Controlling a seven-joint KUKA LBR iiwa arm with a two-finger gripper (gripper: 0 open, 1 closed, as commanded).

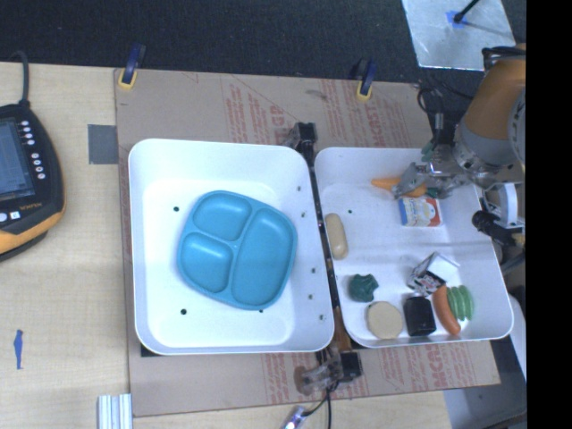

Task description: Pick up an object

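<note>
My gripper [424,182] hangs low over the back of the right bin [357,164], reaching in from the right. Just in front of it lies a small white, blue and red packet [418,211]. An orange piece [385,184] sticks out to the gripper's left, close to it; whether they touch I cannot tell. Nothing is seen held. Elsewhere in this bin are a beige roll [335,236], a dark green lump [362,285], a tan round piece [385,320], a black block [418,315], a carrot [445,312], a green vegetable [461,302] and a small white wrapper [431,273].
The left bin [147,204] holds a blue divided plate [237,248]. A teach pendant [22,177] lies on the bench at far left. Clamps [362,77] stand along the cardboard's back edge. The grey and orange arm [492,105] covers the right bin's back right corner.
</note>
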